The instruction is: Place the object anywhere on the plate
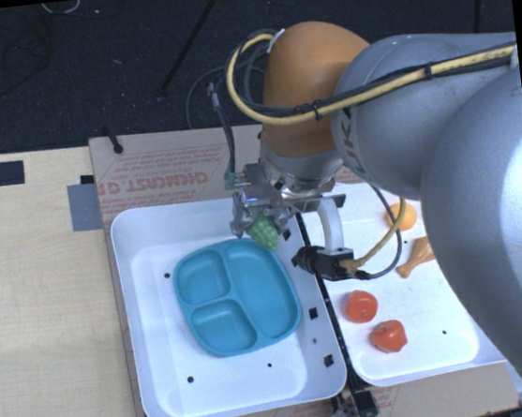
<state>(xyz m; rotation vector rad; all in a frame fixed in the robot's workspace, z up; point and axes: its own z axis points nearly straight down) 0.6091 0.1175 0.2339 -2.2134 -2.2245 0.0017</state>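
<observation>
One green object rides in the gripper over the plate's far right corner.
Jaws clamp it; next comes lowering onto the blue plate, then release.

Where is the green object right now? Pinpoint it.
The green object sits at the gripper tip in the left bin, just above the blue plate's upper right rim.

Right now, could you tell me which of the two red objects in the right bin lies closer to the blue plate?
The upper red object, beside the divider between the bins; the other red one sits lower and farther from the blue plate.
</observation>
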